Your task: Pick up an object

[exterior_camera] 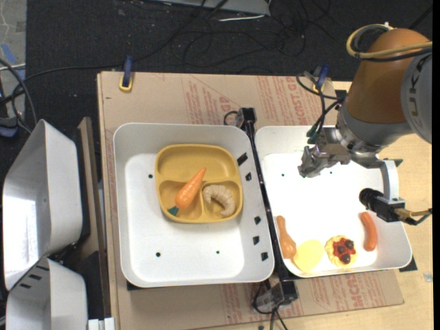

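The left bin (137, 205) bears a yellow plate (168, 162) with a carrot (190, 188) and shrimp (221, 199). In the right bin (330, 205), the gripper (311, 165) hovers at the far side, well apart from 4 toys along the near edge.

A single fixed camera looks down at a slant from above the worktop (206, 91), far enough to take in both white bins (137, 253), with the arm (388, 81) entering from 3 o'clock.
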`<state>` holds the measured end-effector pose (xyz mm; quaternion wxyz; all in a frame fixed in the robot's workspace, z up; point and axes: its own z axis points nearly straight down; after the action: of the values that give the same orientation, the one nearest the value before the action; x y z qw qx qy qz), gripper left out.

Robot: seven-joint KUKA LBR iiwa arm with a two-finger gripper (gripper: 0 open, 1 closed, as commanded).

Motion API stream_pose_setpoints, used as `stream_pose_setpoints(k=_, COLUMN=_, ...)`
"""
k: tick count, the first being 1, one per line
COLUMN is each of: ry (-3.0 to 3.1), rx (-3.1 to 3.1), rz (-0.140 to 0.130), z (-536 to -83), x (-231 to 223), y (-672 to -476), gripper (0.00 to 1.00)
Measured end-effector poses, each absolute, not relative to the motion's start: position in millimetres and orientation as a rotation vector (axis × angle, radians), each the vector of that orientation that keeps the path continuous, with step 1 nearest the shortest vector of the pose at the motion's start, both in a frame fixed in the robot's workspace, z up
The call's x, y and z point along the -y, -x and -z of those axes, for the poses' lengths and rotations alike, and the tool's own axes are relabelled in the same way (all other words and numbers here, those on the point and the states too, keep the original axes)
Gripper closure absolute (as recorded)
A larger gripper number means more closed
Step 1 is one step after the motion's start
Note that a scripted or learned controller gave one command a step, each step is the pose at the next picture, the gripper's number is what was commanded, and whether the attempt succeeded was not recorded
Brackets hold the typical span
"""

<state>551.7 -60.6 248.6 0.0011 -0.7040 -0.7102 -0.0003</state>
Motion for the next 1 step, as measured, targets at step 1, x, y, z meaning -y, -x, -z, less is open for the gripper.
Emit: stream_pose_setpoints(k=1, ry=2.209, rx=2.229, rz=0.0, z=-242.8, x=0.8, y=-538.2, gripper=1.0)
